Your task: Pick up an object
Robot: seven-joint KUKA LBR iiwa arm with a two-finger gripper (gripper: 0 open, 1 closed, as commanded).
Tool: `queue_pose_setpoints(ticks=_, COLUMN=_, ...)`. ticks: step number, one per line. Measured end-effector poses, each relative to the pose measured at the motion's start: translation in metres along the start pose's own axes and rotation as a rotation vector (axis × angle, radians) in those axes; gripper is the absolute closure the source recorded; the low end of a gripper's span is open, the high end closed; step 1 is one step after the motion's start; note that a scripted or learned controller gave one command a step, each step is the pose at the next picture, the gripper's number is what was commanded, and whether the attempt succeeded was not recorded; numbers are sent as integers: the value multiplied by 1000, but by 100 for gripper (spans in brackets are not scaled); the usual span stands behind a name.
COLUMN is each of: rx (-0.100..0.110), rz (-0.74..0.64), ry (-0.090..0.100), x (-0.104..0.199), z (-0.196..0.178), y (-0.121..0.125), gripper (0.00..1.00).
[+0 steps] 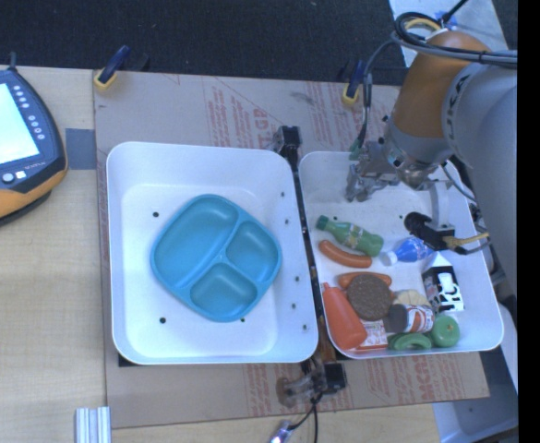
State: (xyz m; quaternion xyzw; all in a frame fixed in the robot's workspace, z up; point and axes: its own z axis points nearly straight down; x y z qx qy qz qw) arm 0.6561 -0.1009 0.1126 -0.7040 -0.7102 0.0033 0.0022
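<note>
Here, claw (366, 185) above right bin's (328, 169) far end, state indeterminable; green bottle (351, 235) nearby; blue tray (216, 257) in left bin (131, 247).

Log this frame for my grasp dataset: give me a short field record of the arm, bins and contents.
arm: grey with orange band, reaching in from the right
tool: over far end of right bin, above bare floor
left bin: blue divided plate
right bin: green bottle, hot dog, brown cookie, more toy items
bench: tablet at left
</note>
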Motion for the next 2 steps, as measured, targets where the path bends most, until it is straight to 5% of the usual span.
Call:
queue_pose_setpoints(ticks=1, rx=0, rz=-1, ry=-1, x=-1, z=-10, y=0, gripper=100)
queue_pose_setpoints(ticks=2, rx=-3, rz=5, ry=1, x=26, z=-79, y=-94, gripper=100)
